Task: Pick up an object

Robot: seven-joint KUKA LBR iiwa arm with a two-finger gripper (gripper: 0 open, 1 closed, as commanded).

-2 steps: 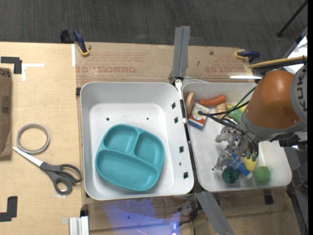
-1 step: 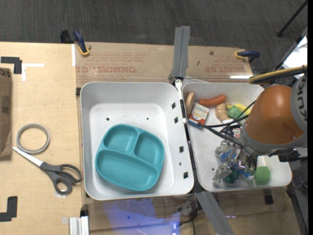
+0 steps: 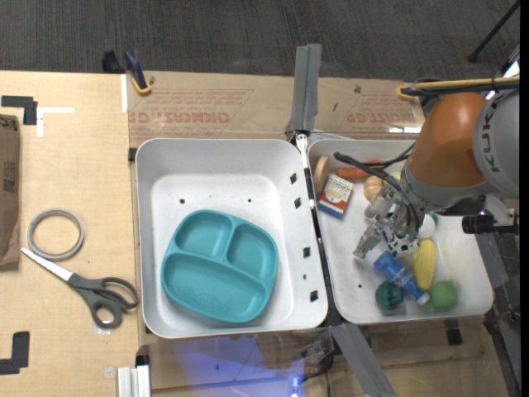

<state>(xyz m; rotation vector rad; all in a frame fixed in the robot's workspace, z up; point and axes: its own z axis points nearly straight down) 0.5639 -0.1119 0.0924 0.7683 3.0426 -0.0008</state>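
My gripper (image 3: 383, 248) hangs low over the right bin (image 3: 347, 300), near its middle, with the fingers spread open. One grey finger (image 3: 365, 242) slants down to the left. Just below the fingertips lies a blue bottle (image 3: 392, 271), with nothing visibly held between the fingers. A yellow corn cob (image 3: 425, 260) lies to the right of the gripper. At the bin's front sit a dark green ball (image 3: 388, 297) and a lighter green ball (image 3: 445, 294). Behind the gripper are a small white and blue box (image 3: 335, 195), a beige egg-like object (image 3: 374, 187) and an orange item (image 3: 354, 172).
The left bin (image 3: 157, 172) holds a teal divided plate (image 3: 219, 265). The arm's orange band (image 3: 446, 139) and grey body cover the right bin's back right corner. Scissors (image 3: 87, 289) and a tape roll (image 3: 55, 233) lie on the bench to the left.
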